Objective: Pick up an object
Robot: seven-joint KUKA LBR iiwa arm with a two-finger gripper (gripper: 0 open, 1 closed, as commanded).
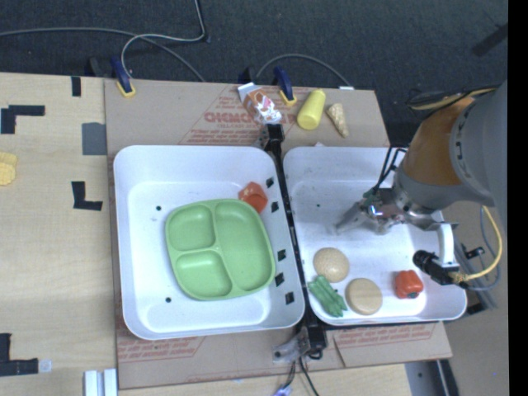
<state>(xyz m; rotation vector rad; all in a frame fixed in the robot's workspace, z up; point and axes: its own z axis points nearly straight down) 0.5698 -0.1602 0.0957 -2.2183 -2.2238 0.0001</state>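
- The left bin (pixel 132 221) holds a green divided plate (pixel 219 248) at its centre, with a small red-orange piece (pixel 253 195) just off the plate's 1 o'clock corner, near the divider.
- The right bin (pixel 330 167) holds the likeliest targets along its 6 o'clock side: a green leafy piece (pixel 327 295) at 7 o'clock, a tan round piece (pixel 331 263) just above it, a paler round piece (pixel 364 295) beside it, and a red piece (pixel 407 284) at 5 o'clock.
- The gripper (pixel 353 218) sits over bare bin floor near the middle of the right bin; whether it is released or clenched cannot be told, and nothing shows in it.
- Risk, as I judge it: the round pieces could roll away under a closing pinch, and their crowding could make a descent nudge a neighbour instead of seating on one.
- The arm (pixel 450 159) enters from 3 o'clock, its orange band above the wrist, which is bent down and toward 9 o'clock.
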